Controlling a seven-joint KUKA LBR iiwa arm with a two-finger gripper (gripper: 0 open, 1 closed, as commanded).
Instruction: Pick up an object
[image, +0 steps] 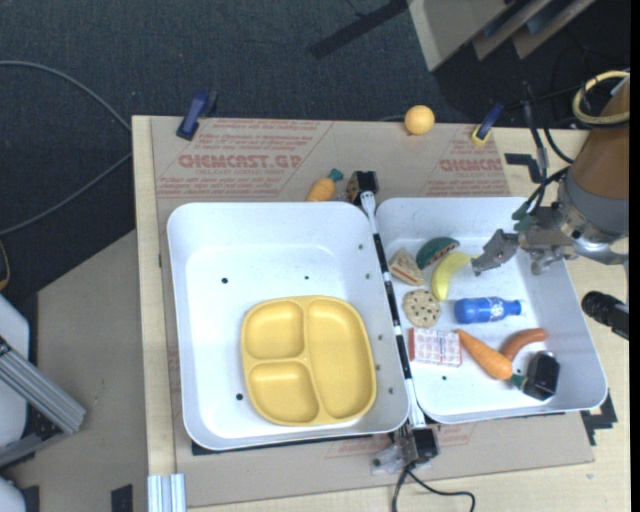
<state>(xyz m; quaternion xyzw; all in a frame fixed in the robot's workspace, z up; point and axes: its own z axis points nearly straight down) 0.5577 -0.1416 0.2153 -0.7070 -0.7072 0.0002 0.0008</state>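
Two-finger gripper (520, 250), fingers apart and holding nothing, hangs near the right white bin's (590, 345) far edge. Centre over the blue plastic bottle (487, 310) before you descend.

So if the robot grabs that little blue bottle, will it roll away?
Probably, if nudged: the blue bottle lies on its side and looks round, so it could roll toward the carrot. It looks smooth, maybe slippery between fingers. Being small and toy-like, it is likely light.
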